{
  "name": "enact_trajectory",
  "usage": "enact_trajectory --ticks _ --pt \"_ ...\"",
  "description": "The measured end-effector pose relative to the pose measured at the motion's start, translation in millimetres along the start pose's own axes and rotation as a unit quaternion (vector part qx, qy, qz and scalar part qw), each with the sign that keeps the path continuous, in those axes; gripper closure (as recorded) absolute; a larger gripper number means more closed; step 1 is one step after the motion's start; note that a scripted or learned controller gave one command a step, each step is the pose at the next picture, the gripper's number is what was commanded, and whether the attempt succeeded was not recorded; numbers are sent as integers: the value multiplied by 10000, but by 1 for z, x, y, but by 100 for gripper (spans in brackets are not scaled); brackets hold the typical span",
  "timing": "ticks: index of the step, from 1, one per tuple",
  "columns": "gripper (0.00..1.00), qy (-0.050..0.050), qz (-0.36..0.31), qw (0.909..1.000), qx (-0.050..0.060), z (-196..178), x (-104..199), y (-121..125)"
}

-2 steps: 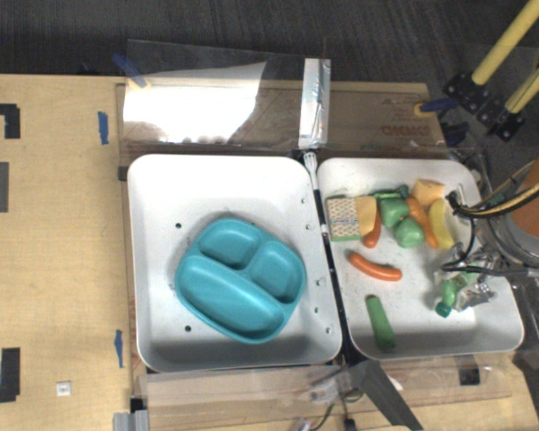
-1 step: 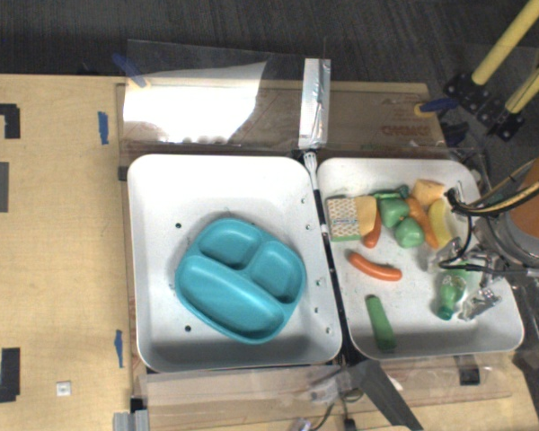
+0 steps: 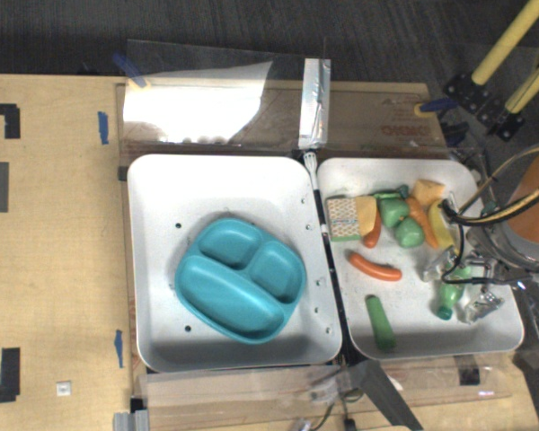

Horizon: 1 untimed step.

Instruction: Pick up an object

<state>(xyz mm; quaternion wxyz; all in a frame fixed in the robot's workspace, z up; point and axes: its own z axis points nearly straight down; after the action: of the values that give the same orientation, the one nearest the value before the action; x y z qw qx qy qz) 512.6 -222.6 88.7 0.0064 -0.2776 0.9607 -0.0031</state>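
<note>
Claw [image 3: 463,290] low in right bin [image 3: 512,335], near its right wall, over a small green piece [image 3: 446,300]; grip state unclear. Arm [image 3: 530,214] enters from right. Toy food nearby: orange sausage [image 3: 375,267], green pickle [image 3: 380,321], pepper [image 3: 404,224]. Left bin [image 3: 153,241] holds teal plate [image 3: 241,278].

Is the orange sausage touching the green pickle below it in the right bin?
Apart. The camera view shows bare white bin floor between the sausage and the pickle.
</note>
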Motion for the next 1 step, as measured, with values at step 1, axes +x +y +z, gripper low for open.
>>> enact_trajectory --ticks 1 --pt "0 2 -680 9977 0 0 3 2"
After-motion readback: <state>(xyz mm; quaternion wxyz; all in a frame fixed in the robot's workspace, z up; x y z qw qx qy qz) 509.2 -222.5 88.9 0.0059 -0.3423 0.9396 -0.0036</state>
